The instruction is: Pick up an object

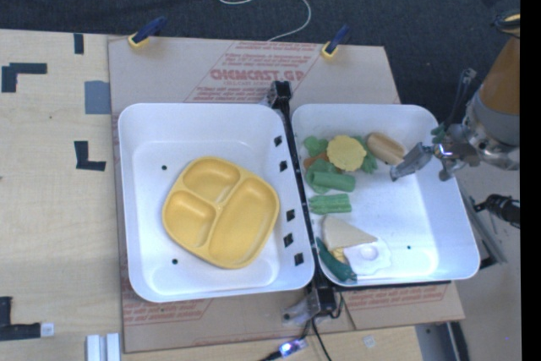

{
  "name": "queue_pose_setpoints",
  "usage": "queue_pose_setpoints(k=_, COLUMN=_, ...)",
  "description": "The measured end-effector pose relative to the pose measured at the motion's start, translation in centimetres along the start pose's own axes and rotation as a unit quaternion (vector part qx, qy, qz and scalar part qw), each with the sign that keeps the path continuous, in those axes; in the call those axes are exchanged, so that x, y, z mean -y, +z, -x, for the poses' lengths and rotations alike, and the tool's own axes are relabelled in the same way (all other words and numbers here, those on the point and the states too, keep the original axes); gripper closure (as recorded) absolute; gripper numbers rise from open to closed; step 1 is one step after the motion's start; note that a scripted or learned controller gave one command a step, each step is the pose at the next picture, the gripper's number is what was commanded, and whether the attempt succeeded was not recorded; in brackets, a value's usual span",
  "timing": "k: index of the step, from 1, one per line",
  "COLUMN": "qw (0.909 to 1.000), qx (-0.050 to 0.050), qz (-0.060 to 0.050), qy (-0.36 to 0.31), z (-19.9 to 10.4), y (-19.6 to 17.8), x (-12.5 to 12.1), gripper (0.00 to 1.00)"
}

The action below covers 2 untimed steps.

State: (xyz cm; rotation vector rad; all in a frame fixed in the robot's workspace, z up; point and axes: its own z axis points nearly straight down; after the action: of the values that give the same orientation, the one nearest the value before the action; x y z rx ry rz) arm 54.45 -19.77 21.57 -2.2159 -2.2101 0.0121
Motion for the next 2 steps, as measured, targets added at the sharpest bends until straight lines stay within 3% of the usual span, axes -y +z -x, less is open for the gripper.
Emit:
queue_pose_setpoints(k=1, qw=1.0, qx=0.001, qz=0.006, qy=-0.002, z=0.0, y=-0.7, x=-0.3, gripper=0.0)
queue_pose_setpoints(k=2, qw=1.0, qx=0.001, qz=0.003, qy=-0.002, z=-0.8, y=5.6, x=-0.5, gripper=0.0)
